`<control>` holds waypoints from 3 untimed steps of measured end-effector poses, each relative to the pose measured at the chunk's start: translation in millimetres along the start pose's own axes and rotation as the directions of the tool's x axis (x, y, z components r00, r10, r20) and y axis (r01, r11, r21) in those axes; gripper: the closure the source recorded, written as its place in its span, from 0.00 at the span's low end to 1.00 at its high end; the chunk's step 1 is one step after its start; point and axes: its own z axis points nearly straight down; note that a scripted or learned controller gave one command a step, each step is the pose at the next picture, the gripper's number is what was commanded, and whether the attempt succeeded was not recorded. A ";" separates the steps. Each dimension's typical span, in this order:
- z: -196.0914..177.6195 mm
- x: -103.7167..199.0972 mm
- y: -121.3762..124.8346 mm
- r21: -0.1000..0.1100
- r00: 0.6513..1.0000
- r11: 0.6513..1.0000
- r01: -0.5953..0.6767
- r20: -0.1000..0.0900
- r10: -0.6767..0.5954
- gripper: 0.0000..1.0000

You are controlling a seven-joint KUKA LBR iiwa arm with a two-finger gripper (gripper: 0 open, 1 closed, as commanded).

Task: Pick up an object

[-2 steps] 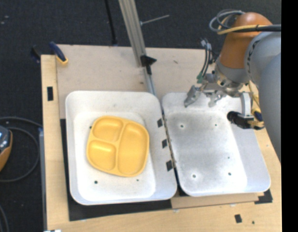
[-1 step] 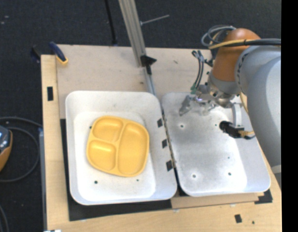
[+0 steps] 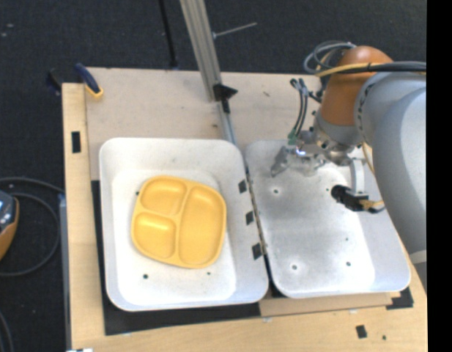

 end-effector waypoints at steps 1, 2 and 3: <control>-11.8 -1.1 0.8 -0.003 1.000 1.000 0.000 0.002 0.000 1.00; -56.5 -4.5 3.0 -0.006 1.000 1.000 -0.003 0.000 0.003 1.00; -117.7 2.5 4.6 -0.007 1.000 1.000 0.003 -0.001 -0.003 1.00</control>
